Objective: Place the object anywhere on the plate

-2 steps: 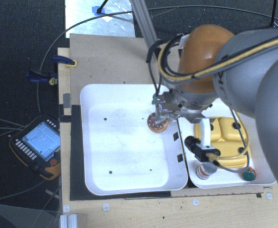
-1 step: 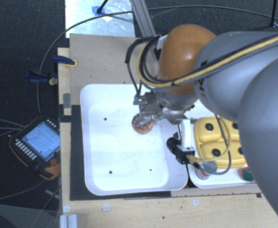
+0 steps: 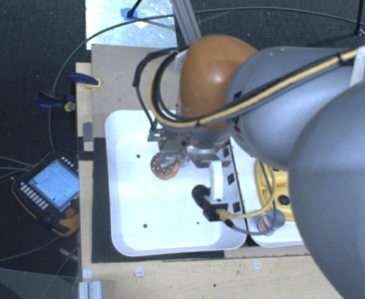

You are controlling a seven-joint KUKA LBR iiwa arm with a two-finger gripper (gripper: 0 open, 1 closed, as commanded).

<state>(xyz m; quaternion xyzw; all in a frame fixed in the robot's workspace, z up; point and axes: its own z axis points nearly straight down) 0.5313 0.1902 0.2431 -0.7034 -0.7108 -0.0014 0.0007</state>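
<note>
The arm hangs low over the left white bin [image 3: 126, 229], with its gripper [image 3: 170, 151] directly above a small round brown object [image 3: 165, 166], flat like a frosted doughnut, lying toward the far middle of that bin. I cannot tell the gripper's state, since the wrist hides it. This looks like the pick step: the object lies on the bin floor, not visibly lifted. The yellow plate [image 3: 265, 185] lies in the right bin [image 3: 276, 240], mostly under the arm. Next, I judge, comes a secure grasp, a lift over the wall between the bins, then a carry toward the worktop's right edge. Being round, the object has no long axis or heading; it lies flat.
</note>
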